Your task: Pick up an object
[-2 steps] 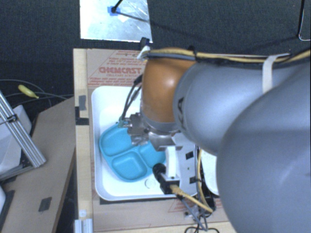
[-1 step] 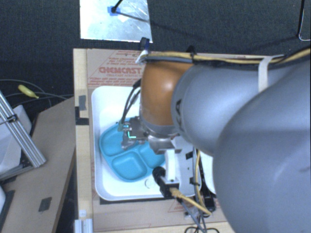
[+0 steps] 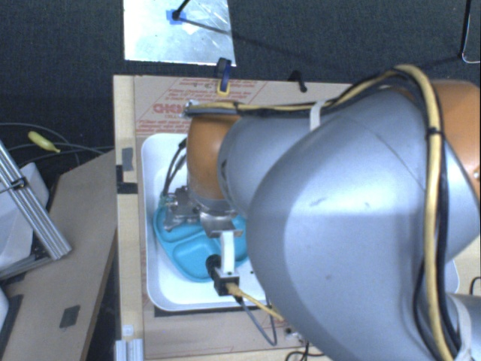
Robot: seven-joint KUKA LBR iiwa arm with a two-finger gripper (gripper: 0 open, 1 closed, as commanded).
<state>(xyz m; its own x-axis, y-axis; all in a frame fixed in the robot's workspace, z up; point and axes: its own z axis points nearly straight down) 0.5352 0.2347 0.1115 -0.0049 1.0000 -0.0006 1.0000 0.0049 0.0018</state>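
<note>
1. A blue, rounded plastic object (image 3: 188, 254) lies in the left white bin (image 3: 161, 295), toward its near end.
2. The gripper (image 3: 180, 215) sits low over the object's far edge; I cannot tell how it is set from here.
3. The grey arm (image 3: 346, 224), with its orange band (image 3: 207, 153), looms over most of the bench (image 3: 150, 96).

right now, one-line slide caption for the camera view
Grey KUKA arm reaches down into the left white bin, wrist over a blue plastic object.
</note>
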